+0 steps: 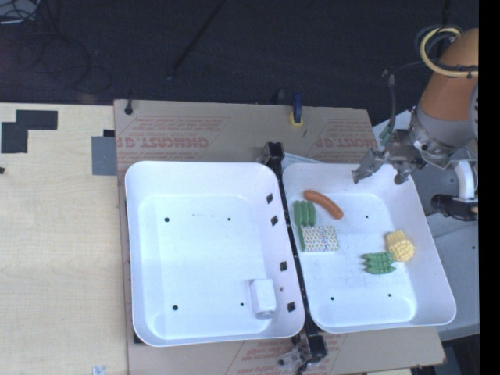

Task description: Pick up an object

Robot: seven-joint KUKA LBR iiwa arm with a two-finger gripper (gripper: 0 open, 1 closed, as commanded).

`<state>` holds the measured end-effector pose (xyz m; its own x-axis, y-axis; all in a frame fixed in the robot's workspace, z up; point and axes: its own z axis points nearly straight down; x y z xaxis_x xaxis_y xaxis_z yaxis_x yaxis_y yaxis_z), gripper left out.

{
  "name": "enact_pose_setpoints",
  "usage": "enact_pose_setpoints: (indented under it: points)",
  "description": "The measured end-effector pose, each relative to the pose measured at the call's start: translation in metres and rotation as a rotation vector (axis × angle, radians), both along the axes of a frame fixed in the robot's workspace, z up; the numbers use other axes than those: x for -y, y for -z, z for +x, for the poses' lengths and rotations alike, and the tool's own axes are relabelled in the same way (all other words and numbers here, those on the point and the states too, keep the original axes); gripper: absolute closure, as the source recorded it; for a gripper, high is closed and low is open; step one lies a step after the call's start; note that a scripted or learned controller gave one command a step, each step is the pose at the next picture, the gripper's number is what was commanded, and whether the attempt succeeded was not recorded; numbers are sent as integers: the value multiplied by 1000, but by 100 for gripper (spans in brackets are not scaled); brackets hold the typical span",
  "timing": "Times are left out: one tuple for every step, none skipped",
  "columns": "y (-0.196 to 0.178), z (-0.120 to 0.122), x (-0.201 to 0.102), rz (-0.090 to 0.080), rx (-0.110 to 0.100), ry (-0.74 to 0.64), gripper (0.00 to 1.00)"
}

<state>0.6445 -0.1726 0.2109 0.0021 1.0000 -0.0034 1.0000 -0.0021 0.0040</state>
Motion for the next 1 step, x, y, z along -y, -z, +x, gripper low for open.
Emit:
enact_pose_setpoints:
  points:
    - [-6, -1, -40, 4, -7, -5, 0]
